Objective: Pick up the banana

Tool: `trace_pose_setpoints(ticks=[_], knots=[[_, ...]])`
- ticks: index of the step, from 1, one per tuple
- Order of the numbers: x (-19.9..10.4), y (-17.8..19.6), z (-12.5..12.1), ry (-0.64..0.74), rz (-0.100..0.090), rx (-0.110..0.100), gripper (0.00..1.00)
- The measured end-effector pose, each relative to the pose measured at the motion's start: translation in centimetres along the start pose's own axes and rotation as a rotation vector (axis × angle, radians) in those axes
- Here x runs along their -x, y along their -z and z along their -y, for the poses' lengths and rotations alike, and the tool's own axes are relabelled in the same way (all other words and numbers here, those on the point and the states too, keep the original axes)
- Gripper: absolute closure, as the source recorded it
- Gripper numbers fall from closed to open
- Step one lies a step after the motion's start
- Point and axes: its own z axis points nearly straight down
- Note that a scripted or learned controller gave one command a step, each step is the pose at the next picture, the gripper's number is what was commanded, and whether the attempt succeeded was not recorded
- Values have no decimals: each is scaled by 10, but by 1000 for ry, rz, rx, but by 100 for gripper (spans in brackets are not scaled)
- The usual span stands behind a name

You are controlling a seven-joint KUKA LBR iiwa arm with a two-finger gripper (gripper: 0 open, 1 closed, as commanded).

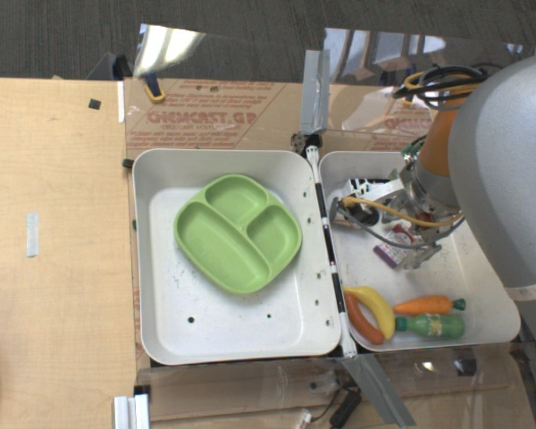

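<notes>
the banana [379, 307] lies at six o'clock in the right bin [496, 271], pressed against a sausage [361, 322], beside a carrot [423, 306]. the gripper [406, 239] hangs at twelve; finger state cannot be told. the sausage could be pinched instead.

One banana [376, 305], one plate [238, 231], two bins [152, 266].

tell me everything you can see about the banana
The banana is a small yellow curved piece with a smooth, plastic-like look, probably toy food. It lies flat in the right bin, near the bin's front left corner. A red-orange sausage-shaped piece hugs its left and lower side, touching it. The carrot lies just to its right, its tip at or near the banana. The claw is above it in the view, apart from it.
</notes>
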Motion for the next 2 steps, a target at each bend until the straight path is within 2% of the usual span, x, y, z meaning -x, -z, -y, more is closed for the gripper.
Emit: trace_pose_setpoints(ticks=[1,2], knots=[[1,8,-2,2,4,1,100],[1,8,-2,3,4,1,0]])
